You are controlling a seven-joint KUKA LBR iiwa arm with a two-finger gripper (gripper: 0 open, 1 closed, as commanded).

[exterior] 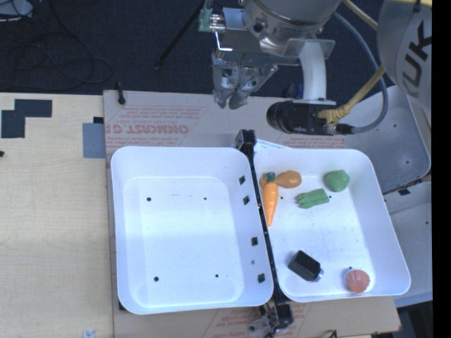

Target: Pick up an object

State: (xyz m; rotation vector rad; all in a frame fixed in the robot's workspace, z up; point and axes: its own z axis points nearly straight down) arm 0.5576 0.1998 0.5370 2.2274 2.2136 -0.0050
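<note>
The gripper [232, 98] hangs high above the bins' far edge, so nothing is reached yet; whether its fingers are spread or pressed together cannot be told. The carrot [269, 199], orange and tapered with a green top, lies in the right bin [384, 210], against the divider.

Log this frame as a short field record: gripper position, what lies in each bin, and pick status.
gripper: raised above the bench, behind the bins' far edge
right white bin: orange toy carrot, orange oval piece, green ridged piece, round green piece, black block, pink-red ball
left white bin: no objects seen
pick status: not yet started
</note>
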